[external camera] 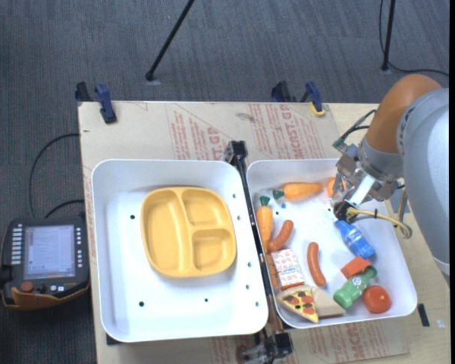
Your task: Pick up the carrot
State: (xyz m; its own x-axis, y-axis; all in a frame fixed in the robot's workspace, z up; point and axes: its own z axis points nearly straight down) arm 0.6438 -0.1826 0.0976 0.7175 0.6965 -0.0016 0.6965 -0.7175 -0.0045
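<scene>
End effector [347,196], grip state indiscernible, hovers right of centre frame beside the carrot [302,191]; it should centre over the carrot's middle before descending.

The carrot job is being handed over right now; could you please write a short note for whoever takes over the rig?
Gripper: low over the right bin, near its upper right corner; I cannot tell whether it grips anything.
Carrots: two in the right bin. One carrot lies across the top, just left of the gripper. The other carrot lies along the left wall.
Also there: sausages, a blue bottle, a tomato, a pizza slice. The yellow tray sits in the left bin.
Done: no carrot lifted yet.
Left: grasp one carrot and raise it.
</scene>
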